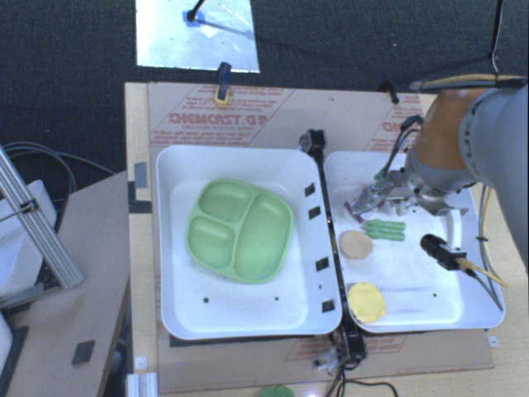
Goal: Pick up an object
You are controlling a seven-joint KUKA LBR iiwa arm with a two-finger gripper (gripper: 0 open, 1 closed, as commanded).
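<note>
The end effector (361,203) is positioned low in the right-hand shallow white bin (413,286), near its upper left corner. The grey arm with the orange band (463,131) reaches in from the right. Whether the end effector is spread or pressed together cannot be told, and nothing is seen pinched in it.

The nearest candidate for pickup is the small green ridged plastic piece (384,229). It lies flat on the bin floor just below the end effector and, as far as can be judged, apart from it. The piece is elongated, set roughly crosswise and marked by lengthwise ribs, so a grasp across its narrow width is judged most suitable.

A flat tan round disc (356,244) lies just beside its left end. A yellow round piece (366,302) lies nearer the front, close to the left wall. The loose scatter is judged to leave approach room.

The pale green divided plastic plate (240,230) is kept in the left-hand white bin (178,300), away from the working area. Both bins rest on the worktop (248,118).
</note>
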